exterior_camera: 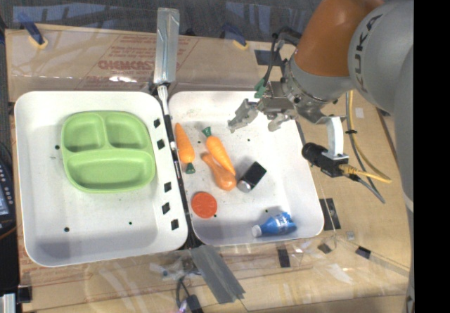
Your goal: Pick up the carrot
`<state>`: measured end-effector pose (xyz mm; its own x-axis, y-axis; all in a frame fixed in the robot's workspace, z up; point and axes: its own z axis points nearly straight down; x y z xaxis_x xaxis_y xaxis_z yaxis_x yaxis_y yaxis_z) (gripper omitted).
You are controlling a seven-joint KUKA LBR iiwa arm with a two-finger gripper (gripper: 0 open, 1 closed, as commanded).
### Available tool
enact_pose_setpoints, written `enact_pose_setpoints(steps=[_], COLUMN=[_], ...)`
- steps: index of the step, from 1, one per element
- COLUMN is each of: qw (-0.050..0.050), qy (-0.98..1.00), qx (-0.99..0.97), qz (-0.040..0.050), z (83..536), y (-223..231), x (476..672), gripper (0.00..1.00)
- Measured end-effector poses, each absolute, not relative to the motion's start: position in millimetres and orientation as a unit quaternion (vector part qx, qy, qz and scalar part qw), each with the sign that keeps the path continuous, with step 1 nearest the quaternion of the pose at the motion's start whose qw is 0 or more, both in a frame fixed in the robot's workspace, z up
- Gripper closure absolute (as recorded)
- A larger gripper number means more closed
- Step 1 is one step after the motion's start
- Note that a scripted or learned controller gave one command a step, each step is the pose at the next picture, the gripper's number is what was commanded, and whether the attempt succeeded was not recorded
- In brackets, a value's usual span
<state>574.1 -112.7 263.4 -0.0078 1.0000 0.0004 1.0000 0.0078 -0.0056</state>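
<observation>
1. Gripper (259, 116) hanging over the upper part of the right bin (306, 185), fingers spread apart, nothing between them (one fingertip low and to the camera's left, the other nearer the wrist).
2. Carrot (220, 155) below and a little to the camera's left of the gripper, lying flat on the bin floor, green top toward the gripper, well apart from the fingertips.
3. Second, slimmer orange carrot-like piece (184, 145) farther to the camera's left of the gripper, close beside the bin's left wall.
4. Small black block (252, 176) straight below the gripper, touching or just beside the carrot's thick end (cannot tell which).
5. Red-orange round piece (204, 205) lower still, down and to the camera's left of the gripper.
6. Blue bottle (275, 224) lying on its side, farthest below the gripper, near the bin's lower edge.
7. Green divided plate (107, 150) in the left bin (35, 234), well away from the gripper across the divider.
</observation>
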Motion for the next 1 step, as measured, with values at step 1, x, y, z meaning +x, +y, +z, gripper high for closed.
enact_pose_setpoints(steps=[1], qw=[0.003], qy=[-0.685], qx=[-0.729], qz=[0.0029], z=[190.0], y=[-89.3], x=[588.7], gripper=[0.00])
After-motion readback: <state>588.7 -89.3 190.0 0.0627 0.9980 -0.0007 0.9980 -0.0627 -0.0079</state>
